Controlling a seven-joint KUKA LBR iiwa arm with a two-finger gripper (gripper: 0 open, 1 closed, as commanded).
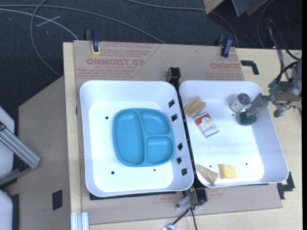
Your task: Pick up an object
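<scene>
The right bin (268,143) holds several small objects. A tan bread roll (194,106) lies at its upper left, with a red and white carton (206,125) just below it. A grey and dark green object (245,113) lies at the upper right. A yellow cheese block (228,171) and a pale wedge (206,175) rest by the front wall. My gripper (275,100) hangs over the bin's right rim, just right of the grey and green object. I see nothing held in it.
The left bin (96,171) carries a blue divided plate (143,136). A black divider with clips (181,128) runs between the bins. Two clamps (95,41) (226,46) hold the board at the back, and cables lie on the dark floor behind.
</scene>
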